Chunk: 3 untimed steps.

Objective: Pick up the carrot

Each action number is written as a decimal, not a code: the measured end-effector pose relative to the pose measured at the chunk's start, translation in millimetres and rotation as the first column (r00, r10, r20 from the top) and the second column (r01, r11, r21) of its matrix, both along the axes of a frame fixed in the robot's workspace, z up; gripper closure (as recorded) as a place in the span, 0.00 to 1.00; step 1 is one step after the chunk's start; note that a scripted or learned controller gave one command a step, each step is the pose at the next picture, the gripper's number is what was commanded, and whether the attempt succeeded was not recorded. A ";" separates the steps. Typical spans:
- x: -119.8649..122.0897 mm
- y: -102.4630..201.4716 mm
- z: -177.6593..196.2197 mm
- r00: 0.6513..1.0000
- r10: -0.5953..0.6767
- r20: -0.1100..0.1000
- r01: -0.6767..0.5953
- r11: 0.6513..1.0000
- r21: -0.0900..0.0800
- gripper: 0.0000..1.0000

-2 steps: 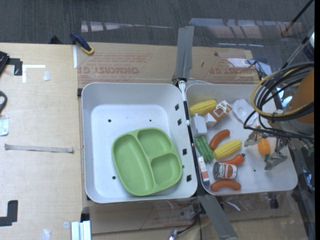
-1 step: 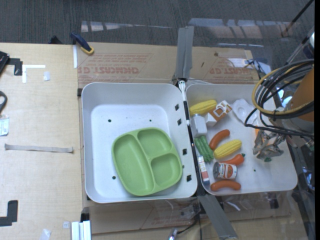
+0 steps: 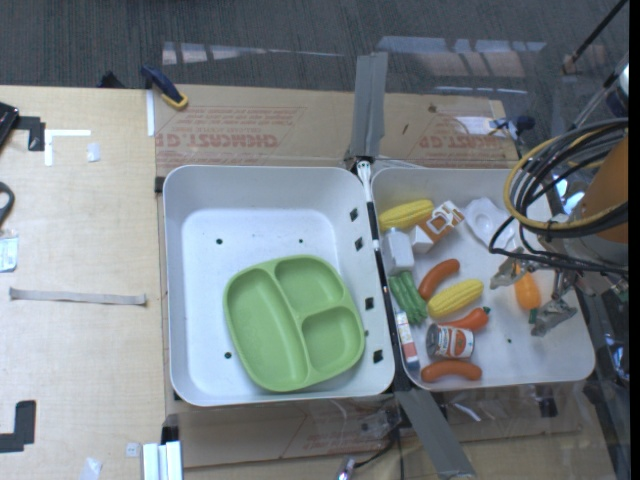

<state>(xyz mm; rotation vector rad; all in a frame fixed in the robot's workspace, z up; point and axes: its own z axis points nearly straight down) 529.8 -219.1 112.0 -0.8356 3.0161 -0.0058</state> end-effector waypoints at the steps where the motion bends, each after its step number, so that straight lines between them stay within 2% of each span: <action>1: -16.3 -2.1 -19.6 0.984 0.177 -0.010 -0.177 0.984 0.001 0.00; 2: -39.3 -1.8 -19.9 0.962 0.274 -0.011 -0.274 0.962 0.001 0.00; 3: -47.2 0.6 -20.3 0.873 0.488 -0.010 -0.488 0.873 0.003 0.00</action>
